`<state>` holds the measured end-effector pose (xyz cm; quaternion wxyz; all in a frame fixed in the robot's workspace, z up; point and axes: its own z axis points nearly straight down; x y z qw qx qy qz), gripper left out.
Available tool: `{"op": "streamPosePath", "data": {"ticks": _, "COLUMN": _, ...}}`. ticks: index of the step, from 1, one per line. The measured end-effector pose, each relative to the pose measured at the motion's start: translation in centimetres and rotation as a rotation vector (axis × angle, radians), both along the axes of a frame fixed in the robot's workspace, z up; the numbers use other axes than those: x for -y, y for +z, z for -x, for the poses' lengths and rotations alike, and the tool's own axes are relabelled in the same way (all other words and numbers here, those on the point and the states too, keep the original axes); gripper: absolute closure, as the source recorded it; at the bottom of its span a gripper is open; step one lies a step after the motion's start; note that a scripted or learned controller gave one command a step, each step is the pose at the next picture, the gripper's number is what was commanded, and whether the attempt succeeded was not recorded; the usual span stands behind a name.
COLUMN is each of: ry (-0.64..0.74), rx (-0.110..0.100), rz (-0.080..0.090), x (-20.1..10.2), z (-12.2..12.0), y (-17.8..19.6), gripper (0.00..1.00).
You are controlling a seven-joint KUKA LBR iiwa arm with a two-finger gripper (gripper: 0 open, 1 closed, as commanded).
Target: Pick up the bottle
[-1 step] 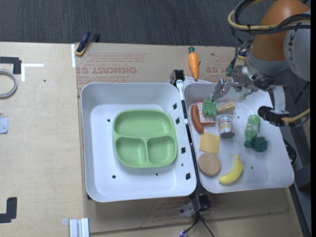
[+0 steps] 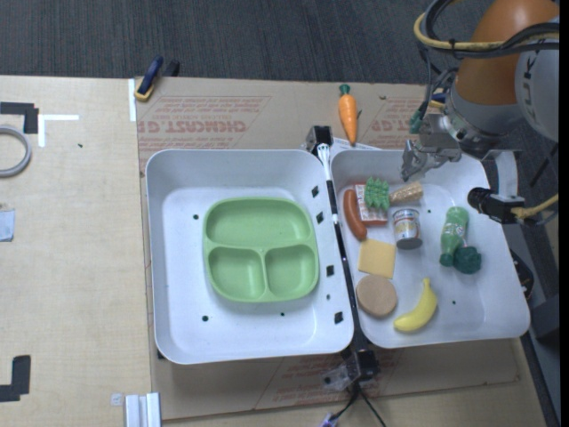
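The bottle (image 2: 453, 229) is small, pale green and translucent. It lies in the right bin (image 2: 494, 314) toward its right side, with a dark green broccoli piece (image 2: 467, 259) touching its lower end. My gripper (image 2: 414, 165) hangs over the back of the right bin, to the upper left of the bottle and well apart from it. It is just above a tan cracker-like piece (image 2: 407, 192). I see nothing held in it.
Also in the right bin: a small can (image 2: 406, 228), sausage (image 2: 354, 213), green block (image 2: 378, 191), cheese slice (image 2: 377, 258), round brown bun (image 2: 377, 296) and banana (image 2: 418, 308). The left bin (image 2: 169, 238) holds a green divided plate (image 2: 262, 249). A toy carrot (image 2: 347, 114) lies behind the bins.
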<state>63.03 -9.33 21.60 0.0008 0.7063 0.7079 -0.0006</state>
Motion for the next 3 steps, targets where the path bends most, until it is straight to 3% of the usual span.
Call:
{"op": "streamPosePath", "data": {"ticks": 1, "ry": -0.098, "rx": -0.001, "rz": -0.001, "x": 2.1, "z": 4.8, "y": -7.8, "gripper": 1.00}}
{"op": "streamPosePath", "data": {"ticks": 2, "ry": -0.148, "rx": 0.000, "rz": -0.001, "x": 5.2, "z": 12.0, "y": 1.1, "gripper": 1.00}}
{"op": "streamPosePath", "data": {"ticks": 3, "ry": -0.497, "rx": -0.003, "rz": -0.002, "x": -0.8, "z": 15.3, "y": -2.4, "gripper": 1.00}}
